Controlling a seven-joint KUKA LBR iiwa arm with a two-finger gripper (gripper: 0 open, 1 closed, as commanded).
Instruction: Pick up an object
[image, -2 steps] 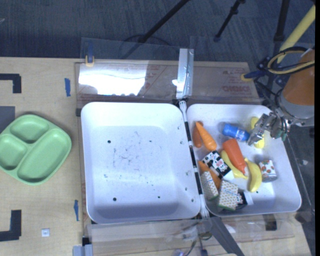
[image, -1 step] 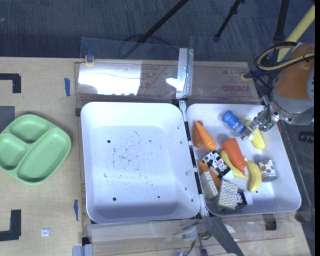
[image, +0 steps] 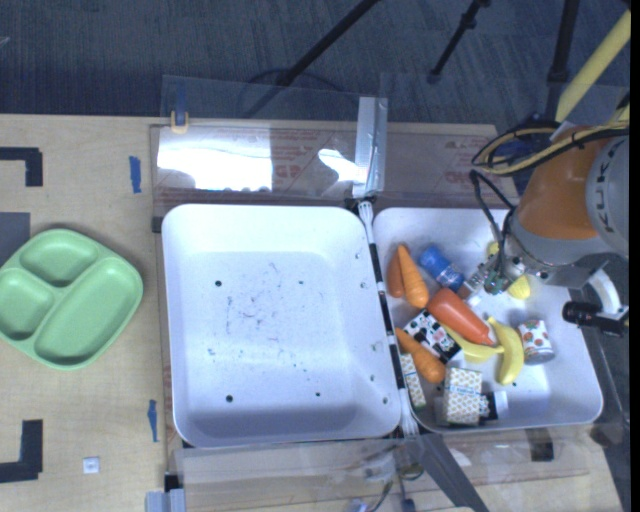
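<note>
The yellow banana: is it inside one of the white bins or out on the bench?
Inside. The yellow banana lies in the right-hand white bin, among the other objects there.

Grey KUKA iiwa arm (image: 610, 215), rounded and smooth-shelled, with a broad orange band (image: 562, 205) above the wrist. Yellow and black cables (image: 515, 145) looped in a bundle beside the band, trailing along the casing. Pale grey lower housing with a white curved fitting and a small dark bracket on its side. Small metallic gripper (image: 492, 278) at the tip, dark and silvery, details too fine to make out.
</note>
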